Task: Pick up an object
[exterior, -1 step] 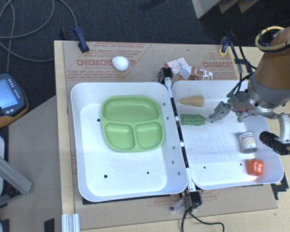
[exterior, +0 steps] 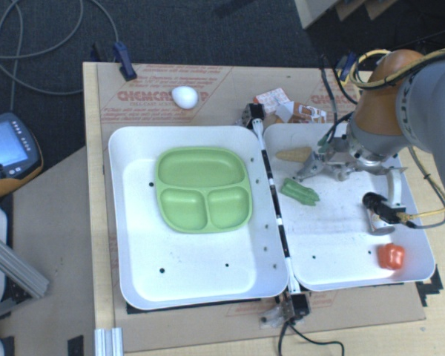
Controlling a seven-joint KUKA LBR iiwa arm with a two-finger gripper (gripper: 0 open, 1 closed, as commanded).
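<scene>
The right white bin [exterior: 341, 273] holds three things. A green pod-shaped piece [exterior: 300, 193] lies near its left wall, a tan oblong piece [exterior: 293, 154] lies at its upper left, and an orange-red piece [exterior: 391, 256] sits near its lower right corner. My gripper [exterior: 328, 165] is low over the upper part of this bin, just right of the tan piece and above-right of the green piece. Nothing is visibly held in it. The grey arm with its orange band [exterior: 386, 87] reaches in from the right.
The left bin [exterior: 133, 265] holds a green divided plate [exterior: 204, 188]. On the bench behind the bins lie a white egg-shaped thing [exterior: 184, 96], a crumpled wrapper [exterior: 282, 106] and a blue clamp [exterior: 124, 60]. A ridge [exterior: 274, 206] separates the bins.
</scene>
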